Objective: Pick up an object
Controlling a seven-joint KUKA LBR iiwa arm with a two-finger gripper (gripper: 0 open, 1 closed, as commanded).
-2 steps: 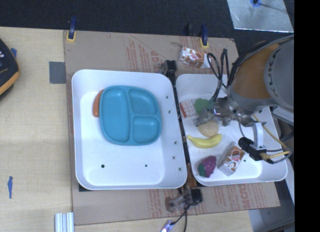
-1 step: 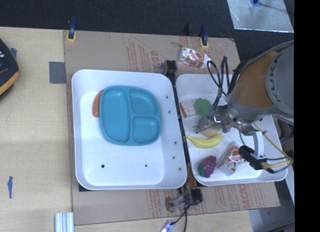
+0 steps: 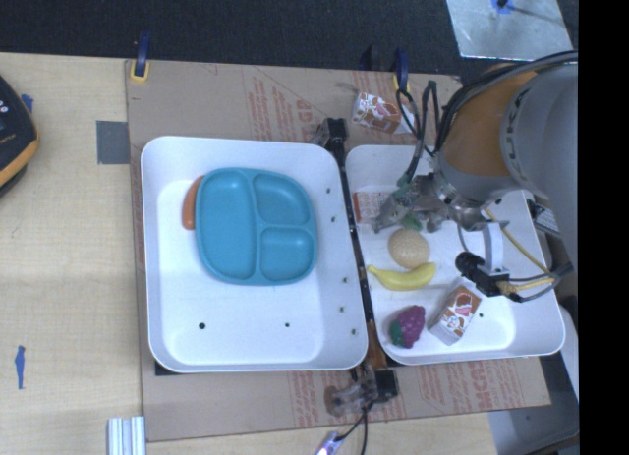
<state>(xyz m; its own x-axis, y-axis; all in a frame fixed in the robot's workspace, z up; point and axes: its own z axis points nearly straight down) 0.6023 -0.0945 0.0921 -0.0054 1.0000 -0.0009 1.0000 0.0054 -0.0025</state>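
In the right bin (image 3: 521, 340) lie a beige egg-shaped object (image 3: 408, 246), a yellow banana (image 3: 402, 275), a purple grape bunch (image 3: 408, 325) and a small red and white carton (image 3: 456, 313). My gripper (image 3: 415, 200) hangs low over the bin's far left part, just above the beige object, with the grey and orange arm behind it. Its fingers are dark and tangled with the wrist hardware, so their spacing is unclear. Nothing shows between them.
The left bin (image 3: 172, 315) holds a blue divided plate (image 3: 257, 225) with an orange item (image 3: 188, 205) poking out at its left edge. A small wrapper (image 3: 375, 111) lies on the cardboard beyond the bins. Cables loop near the arm at right.
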